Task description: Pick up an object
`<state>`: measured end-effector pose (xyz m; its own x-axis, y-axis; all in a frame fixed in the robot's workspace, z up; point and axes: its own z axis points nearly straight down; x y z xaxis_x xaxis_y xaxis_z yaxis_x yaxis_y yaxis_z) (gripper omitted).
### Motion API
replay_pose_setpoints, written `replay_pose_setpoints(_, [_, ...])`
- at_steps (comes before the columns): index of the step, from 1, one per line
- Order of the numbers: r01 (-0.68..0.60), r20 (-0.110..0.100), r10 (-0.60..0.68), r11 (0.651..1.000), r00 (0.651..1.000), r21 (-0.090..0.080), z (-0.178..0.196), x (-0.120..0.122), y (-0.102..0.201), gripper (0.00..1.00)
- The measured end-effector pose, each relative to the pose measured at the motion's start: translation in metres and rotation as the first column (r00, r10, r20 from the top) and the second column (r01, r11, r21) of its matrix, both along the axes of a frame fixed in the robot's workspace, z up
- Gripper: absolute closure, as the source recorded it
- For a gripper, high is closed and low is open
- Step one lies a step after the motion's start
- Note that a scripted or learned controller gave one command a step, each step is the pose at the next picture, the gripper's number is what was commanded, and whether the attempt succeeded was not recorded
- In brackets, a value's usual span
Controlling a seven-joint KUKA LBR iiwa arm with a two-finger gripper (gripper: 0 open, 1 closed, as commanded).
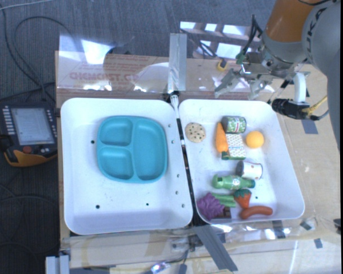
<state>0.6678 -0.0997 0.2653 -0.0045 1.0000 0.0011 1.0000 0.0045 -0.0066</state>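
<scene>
A blue divided plate sits in the left bin; a handheld control pendant lies on the floor far left.

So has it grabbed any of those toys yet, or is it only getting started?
Nothing looks picked up yet. The cookie, carrot, orange ball, green bottle and red sausage all lie in the right bin. The blue plate sits alone in the left bin. The pincer hangs above the right bin's far edge, apart from the toys. Choosing one, descending and gripping all remain.
</scene>
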Motion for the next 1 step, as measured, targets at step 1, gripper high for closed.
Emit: replay_pose_setpoints(1, [0.000,0.000,0.000,1.000,1.000,0.000,0.0000,0.0000,0.0000,0.00])
